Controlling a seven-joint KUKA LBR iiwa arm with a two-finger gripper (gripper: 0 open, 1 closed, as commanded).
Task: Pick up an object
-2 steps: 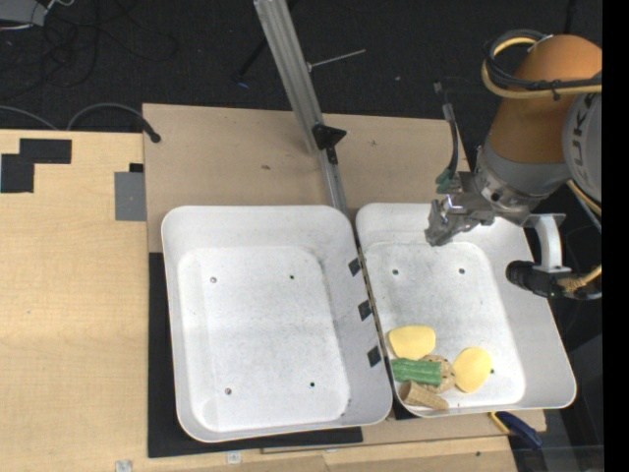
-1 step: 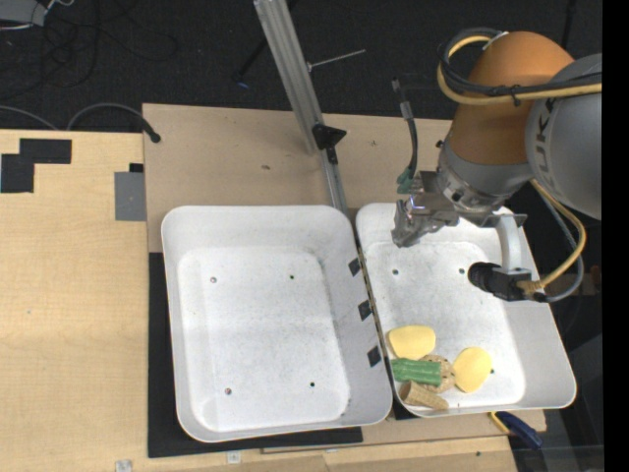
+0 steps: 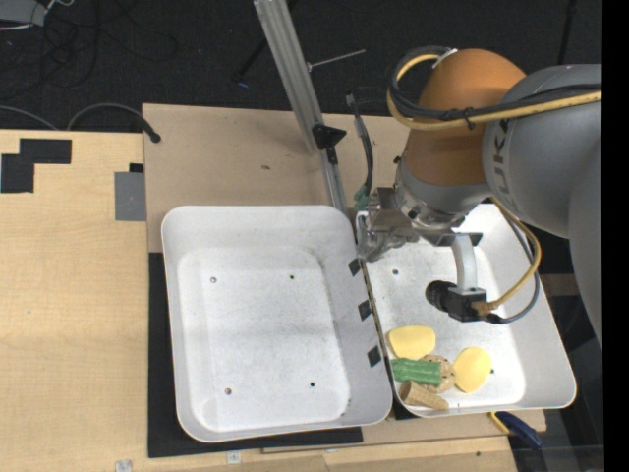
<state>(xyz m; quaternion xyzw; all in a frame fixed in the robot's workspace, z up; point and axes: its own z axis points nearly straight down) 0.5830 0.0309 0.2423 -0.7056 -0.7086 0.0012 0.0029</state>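
Several small objects lie at the near end of the right bin (image 3: 553, 386): a pale yellow lump (image 3: 411, 341), a second yellow piece (image 3: 473, 367), a green piece (image 3: 418, 370) and a tan piece (image 3: 425, 394). They sit close together, touching or nearly so. My gripper (image 3: 377, 228) hangs over the far left part of the same bin, close to the divider between the bins, well above and behind the objects. The wrist and the orange band (image 3: 462, 116) hide most of it. I see nothing held in it.
The left bin (image 3: 179, 232) stands beside the right one, with black clips (image 3: 365, 310) along their shared edge. A slanted metal rail (image 3: 293, 72) rises behind the bins. A black cable end (image 3: 454, 301) hangs from the arm over the right bin.
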